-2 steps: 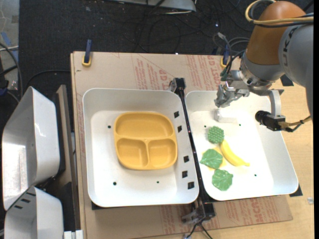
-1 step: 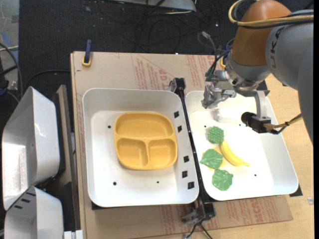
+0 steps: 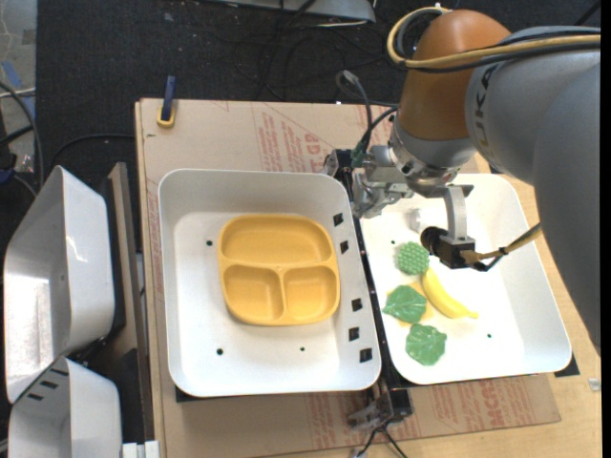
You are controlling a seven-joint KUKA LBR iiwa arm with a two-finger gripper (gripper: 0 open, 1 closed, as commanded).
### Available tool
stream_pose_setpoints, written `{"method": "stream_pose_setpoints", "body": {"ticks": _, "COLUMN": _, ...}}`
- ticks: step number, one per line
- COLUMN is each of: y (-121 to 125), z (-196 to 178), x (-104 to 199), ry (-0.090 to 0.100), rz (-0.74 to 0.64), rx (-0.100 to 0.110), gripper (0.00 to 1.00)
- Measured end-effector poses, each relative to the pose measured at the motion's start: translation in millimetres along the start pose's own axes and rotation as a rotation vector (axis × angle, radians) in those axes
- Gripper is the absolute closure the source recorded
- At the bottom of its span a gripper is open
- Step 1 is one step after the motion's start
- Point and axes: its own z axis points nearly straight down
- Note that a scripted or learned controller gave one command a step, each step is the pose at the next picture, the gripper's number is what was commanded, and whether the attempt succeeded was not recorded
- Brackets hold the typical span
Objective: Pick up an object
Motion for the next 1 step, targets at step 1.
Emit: {"method": "stream_pose_setpoints", "body": {"ticks": 1, "y": -19.4, "z": -6.8, "x": 55.0, "ry": 0.0, "rz": -0.001, "rx": -0.001, "gripper": 1.0}}
